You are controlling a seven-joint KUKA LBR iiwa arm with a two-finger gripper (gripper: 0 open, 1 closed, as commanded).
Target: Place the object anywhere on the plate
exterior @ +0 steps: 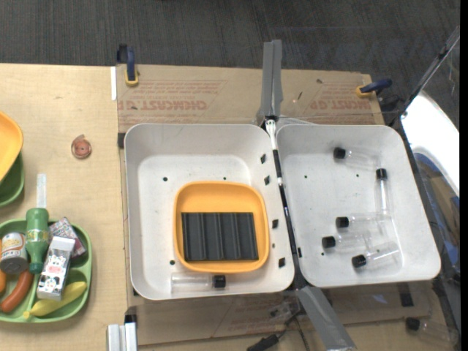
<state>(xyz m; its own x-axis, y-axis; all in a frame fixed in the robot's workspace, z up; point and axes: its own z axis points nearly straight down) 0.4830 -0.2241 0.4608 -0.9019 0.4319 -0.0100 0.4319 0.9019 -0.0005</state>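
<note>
Grey metal strut point(325, 324) pokes out below the bins' front edge, lowest in the camera view. Wooden surface point(58, 108) spans the left side, and a cardboard sheet point(219, 97) with mirrored red print lies under both bins, clamped at its far corners by a blue clamp point(126, 58) and another clamp point(373, 88). Left white bin point(146, 196) and right white bin point(417, 218) sit side by side, touching along the middle seam. Orange-yellow plate point(219, 194) sits in the left bin, toward its front, with a dark ribbed rectangle point(219, 238) lying flat on it. Green tray point(80, 284) on the surface at lower left holds toy food: green bottle point(36, 236), can point(12, 247), small carton point(53, 268), sausage point(14, 292), banana point(51, 306). Yellow bowl point(7, 148) is cut off by the left edge. Small pink round item point(82, 147) lies alone on the wood. Task's thing looks like the clear vial point(191, 282) with a black cap: it lies on its side on the left bin floor just in front of the plate's front rim, not on the plate. Five more clear capped vials point(380, 196) lie scattered in the right bin, well apart from the plate. Pincer state: cannot tell.
</note>
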